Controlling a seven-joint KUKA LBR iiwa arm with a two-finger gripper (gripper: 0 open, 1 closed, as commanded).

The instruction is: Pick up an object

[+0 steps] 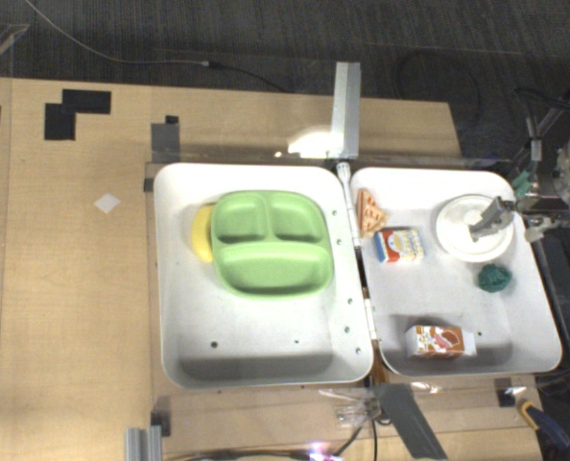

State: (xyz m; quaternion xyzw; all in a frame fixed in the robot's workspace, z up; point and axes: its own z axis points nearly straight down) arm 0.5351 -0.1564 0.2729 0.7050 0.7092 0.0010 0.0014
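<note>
- Left bin [184, 286]: one green divided tray [270, 242], one yellow thing [201, 234] tucked beside it.
- Right bin [525, 339]: one pizza slice [368, 210], two small cartons [399, 246] [440, 340], one white plate [461, 230], one teal lump [494, 278].
- Gripper [493, 216] sits over the plate; can't tell its opening.

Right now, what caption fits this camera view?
Gripper hovers over a white plate in the right bin.

white plate [464, 230] in right bin [544, 349]
</note>
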